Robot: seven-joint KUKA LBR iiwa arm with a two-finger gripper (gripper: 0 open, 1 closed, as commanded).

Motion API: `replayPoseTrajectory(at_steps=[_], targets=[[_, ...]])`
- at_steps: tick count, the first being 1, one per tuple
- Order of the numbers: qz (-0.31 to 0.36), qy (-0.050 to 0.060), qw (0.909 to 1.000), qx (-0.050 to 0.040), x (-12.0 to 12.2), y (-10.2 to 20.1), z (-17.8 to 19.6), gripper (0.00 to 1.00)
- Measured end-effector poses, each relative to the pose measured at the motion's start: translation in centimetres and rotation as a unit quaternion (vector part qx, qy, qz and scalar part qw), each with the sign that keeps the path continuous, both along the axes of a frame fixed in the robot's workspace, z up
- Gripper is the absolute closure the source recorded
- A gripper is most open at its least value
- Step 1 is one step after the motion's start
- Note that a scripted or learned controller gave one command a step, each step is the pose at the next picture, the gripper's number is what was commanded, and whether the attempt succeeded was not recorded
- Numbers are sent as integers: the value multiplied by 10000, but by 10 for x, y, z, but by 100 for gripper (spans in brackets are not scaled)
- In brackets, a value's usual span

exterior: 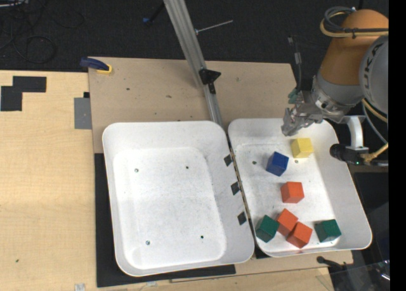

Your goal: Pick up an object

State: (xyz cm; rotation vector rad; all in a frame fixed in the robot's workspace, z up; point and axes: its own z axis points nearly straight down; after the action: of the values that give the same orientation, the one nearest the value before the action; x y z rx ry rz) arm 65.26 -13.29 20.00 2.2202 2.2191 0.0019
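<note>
Several coloured cubes lie in the right bin (342, 175). A yellow cube (302, 147) sits near its far end, with a blue cube (277, 163) to its left and a red cube (292, 192) below them. At the near end are a green cube (267, 227), two touching orange-red cubes (293, 227) and another green cube (327, 230). My gripper (292, 125) hangs over the bin's far end, just up and left of the yellow cube. I see nothing held in it.
The left bin (120, 156) lies beside the right one, with black clips (233, 187) along their shared edge. A slanted aluminium bar (190, 49) rises behind the bins. A blue and yellow clamp (96, 64) sits at the bench's far left corner.
</note>
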Motion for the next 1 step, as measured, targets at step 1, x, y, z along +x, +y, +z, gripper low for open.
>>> replayPoseTrajectory(at_steps=[1], targets=[[5, -9, 10000, -3, 0, -10, 55, 100]])
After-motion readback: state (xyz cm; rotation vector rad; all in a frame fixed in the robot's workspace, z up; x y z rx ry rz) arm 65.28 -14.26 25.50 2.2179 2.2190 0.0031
